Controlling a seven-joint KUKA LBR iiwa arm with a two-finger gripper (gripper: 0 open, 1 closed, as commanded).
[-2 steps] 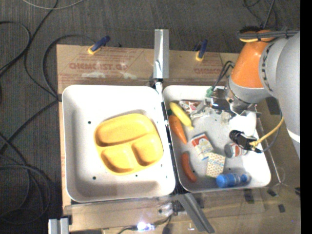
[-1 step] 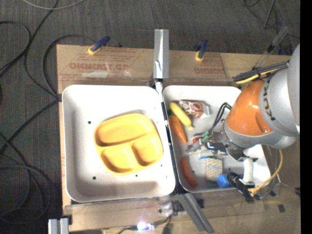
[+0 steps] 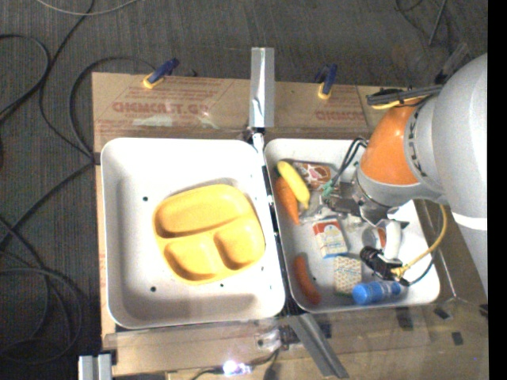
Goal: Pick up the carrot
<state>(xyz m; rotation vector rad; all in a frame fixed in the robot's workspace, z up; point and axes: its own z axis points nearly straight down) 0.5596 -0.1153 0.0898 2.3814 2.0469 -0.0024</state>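
Carrot (image 3: 287,199) lies left of our gripper (image 3: 339,203), against the right bin's (image 3: 428,291) left wall, long axis running far-to-near; claw state we cannot tell.

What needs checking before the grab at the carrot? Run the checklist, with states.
1. Carrot in view, left edge of right bin: ok.
2. Carrot free of neighbours: not ok, banana lies against its upper end.
3. Gripper over carrot: not ok, it sits to the carrot's right, above the packets.
4. Bin wall room: cannot tell, carrot lies close along the wall.
5. Sausage out of the way: ok, lower in the bin.
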